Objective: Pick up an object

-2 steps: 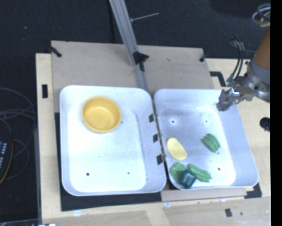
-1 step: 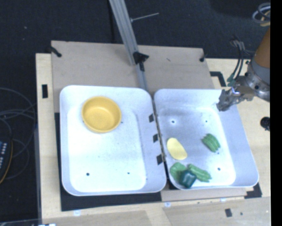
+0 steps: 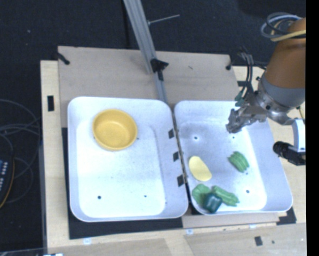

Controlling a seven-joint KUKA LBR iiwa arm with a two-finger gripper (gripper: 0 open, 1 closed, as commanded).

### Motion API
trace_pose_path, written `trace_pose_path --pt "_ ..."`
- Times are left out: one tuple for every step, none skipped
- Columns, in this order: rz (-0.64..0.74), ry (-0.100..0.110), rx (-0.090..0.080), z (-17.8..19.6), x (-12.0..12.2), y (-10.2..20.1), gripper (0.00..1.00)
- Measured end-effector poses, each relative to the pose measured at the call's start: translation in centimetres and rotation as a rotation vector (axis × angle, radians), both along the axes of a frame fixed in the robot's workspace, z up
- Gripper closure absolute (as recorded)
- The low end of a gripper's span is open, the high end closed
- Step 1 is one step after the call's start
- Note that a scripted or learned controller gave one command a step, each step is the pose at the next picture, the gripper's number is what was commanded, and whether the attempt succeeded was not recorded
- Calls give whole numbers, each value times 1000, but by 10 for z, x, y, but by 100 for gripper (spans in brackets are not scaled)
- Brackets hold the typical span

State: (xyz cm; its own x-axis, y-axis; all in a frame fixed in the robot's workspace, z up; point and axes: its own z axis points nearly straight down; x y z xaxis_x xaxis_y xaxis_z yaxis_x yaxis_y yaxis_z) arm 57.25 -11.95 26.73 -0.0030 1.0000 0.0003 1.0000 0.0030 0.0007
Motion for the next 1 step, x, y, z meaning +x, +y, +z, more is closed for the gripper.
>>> trace_pose_path --pt "0 0 0 -14 -9 48 100"
